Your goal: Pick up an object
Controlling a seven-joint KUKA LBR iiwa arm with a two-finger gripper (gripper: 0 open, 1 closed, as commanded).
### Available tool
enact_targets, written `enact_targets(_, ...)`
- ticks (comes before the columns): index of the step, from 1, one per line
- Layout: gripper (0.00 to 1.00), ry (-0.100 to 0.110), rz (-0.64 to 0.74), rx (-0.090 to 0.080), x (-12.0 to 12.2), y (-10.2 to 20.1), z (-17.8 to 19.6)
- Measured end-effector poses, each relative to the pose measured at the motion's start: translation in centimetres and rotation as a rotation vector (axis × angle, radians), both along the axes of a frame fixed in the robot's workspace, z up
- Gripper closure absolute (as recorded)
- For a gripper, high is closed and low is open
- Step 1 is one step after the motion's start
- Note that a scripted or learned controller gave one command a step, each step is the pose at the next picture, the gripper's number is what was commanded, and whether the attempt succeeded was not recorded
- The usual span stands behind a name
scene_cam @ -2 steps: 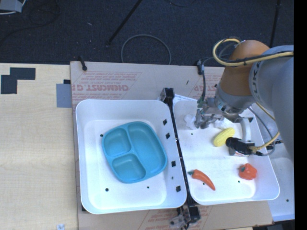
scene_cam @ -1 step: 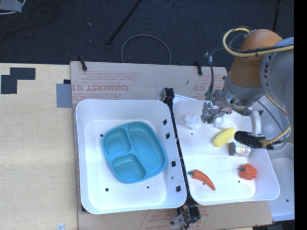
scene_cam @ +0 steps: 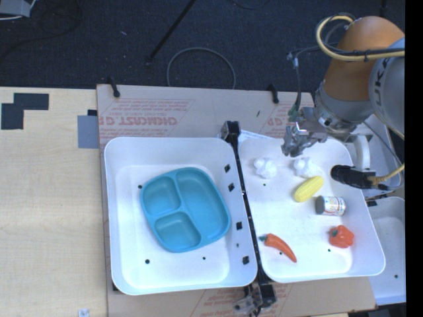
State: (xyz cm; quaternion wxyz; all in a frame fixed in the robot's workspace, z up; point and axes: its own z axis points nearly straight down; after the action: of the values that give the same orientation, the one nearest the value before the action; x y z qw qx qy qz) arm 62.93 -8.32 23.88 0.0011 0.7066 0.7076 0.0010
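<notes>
My gripper (scene_cam: 295, 146) hangs over the back of the right bin (scene_cam: 370, 256), just above and left of a white crumpled object (scene_cam: 304, 166). Nothing shows between its fingers. A second white crumpled object (scene_cam: 266, 168) lies to the left near the divider. A yellow corn cob (scene_cam: 308, 189) lies in the middle of the bin, with a small can (scene_cam: 330, 206) to its right. A red pepper (scene_cam: 341, 237) sits near the right front, and an orange carrot (scene_cam: 280, 246) lies at the front left.
The left bin (scene_cam: 125, 243) holds a blue divided plate (scene_cam: 184, 209). A black divider (scene_cam: 239, 197) runs between the bins. Cardboard (scene_cam: 165, 114) lies under both bins, and a pale wooden bench top (scene_cam: 46, 210) extends to the left.
</notes>
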Motion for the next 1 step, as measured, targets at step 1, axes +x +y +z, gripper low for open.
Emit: enact_targets(1,1.00,0.008,0.000,0.000,-1.91,4.32,-1.08)
